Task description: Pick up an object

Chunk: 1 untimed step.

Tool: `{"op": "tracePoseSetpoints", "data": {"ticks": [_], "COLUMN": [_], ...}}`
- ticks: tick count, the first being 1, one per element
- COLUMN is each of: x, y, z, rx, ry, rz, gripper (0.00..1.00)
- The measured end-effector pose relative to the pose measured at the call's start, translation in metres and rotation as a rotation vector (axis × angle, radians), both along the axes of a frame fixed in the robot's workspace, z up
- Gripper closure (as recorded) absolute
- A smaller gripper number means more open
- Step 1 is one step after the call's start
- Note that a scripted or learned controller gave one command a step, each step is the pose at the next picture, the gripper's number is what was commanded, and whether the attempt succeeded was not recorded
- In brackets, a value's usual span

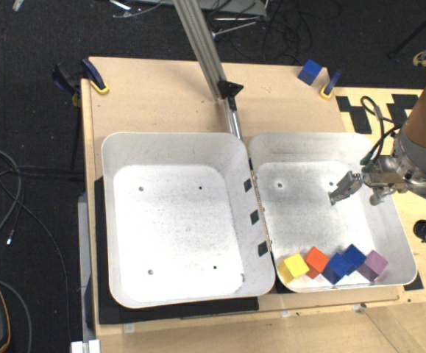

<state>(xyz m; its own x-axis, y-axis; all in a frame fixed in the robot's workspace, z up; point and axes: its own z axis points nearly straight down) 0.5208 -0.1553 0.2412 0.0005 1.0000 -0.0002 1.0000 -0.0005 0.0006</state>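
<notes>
Gripper (356,188) is hovering over the right bin (308,153), fingers spread open, holding and touching nothing. Yellow (294,267), orange (316,261), blue (344,262) and purple (373,264) blocks are sitting along that bin's near wall. No readable writing.

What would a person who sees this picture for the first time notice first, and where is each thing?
The eye goes first to the row of small coloured blocks along the near edge of the right bin: yellow block, orange block, blue block and purple block. Above them the gripper reaches in from the right, over the bin's bare middle. Another blue block sits alone on the bench's far edge.
</notes>
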Motion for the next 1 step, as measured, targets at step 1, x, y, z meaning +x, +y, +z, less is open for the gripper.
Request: {"op": "tracePoseSetpoints", "data": {"ticks": [1], "x": [0.0107], "y": [0.051], "z": [-0.116], "rx": [0.003], "ry": [0.009], "rz": [0.006], "gripper": [0.0]}}
